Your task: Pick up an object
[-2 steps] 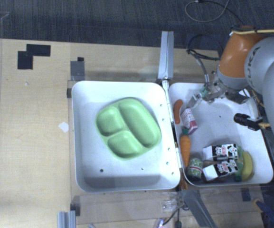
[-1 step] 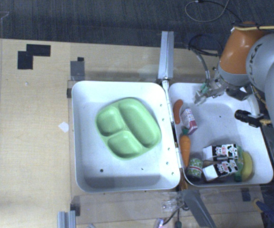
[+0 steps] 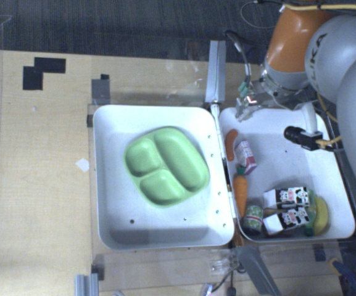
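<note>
Nearest the lens, my grey arm with its orange band (image 3: 295,39) reaches in from the right, and my fingers (image 3: 247,103) hang over the far left corner of the right-hand shallow white plastic bin (image 3: 332,184). Whether they stand apart or together I cannot tell, and nothing sits between them.

I judge this the approach step, nothing lifted yet. Just near of them lie a smooth reddish sausage-shaped toy (image 3: 230,144) and a small crinkled red-and-white packet (image 3: 246,154). Nearer along the left wall lies a tapered orange plastic carrot (image 3: 240,194), then a small printed can (image 3: 252,218), two boxy black-and-white cartons (image 3: 285,197), and a glossy yellow banana (image 3: 319,214).

The next move, I reckon, calls for dropping onto one isolated piece.

Left, the other white bin (image 3: 107,184) holds a matte green three-compartment tray (image 3: 166,165) on the pale wooden table (image 3: 36,184).
</note>
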You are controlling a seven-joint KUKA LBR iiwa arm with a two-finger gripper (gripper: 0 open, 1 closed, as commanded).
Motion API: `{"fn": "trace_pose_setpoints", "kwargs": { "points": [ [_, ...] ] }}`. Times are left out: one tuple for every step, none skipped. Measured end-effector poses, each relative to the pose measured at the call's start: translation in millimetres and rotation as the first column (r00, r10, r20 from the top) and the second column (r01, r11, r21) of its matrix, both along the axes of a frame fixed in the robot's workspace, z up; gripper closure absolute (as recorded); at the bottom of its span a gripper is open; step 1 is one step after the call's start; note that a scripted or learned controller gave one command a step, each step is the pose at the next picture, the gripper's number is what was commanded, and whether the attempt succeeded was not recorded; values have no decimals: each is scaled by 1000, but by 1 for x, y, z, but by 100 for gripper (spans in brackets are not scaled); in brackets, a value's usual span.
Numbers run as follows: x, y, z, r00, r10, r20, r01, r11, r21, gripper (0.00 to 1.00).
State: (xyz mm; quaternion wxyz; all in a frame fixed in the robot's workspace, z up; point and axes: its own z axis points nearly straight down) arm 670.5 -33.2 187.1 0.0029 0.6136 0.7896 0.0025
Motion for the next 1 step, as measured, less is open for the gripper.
{"fn": "trace_pose_setpoints", "kwargs": {
  "points": [
    [2,1,12,1000,6,6,-6,1000,-1,100]
  ]
}}
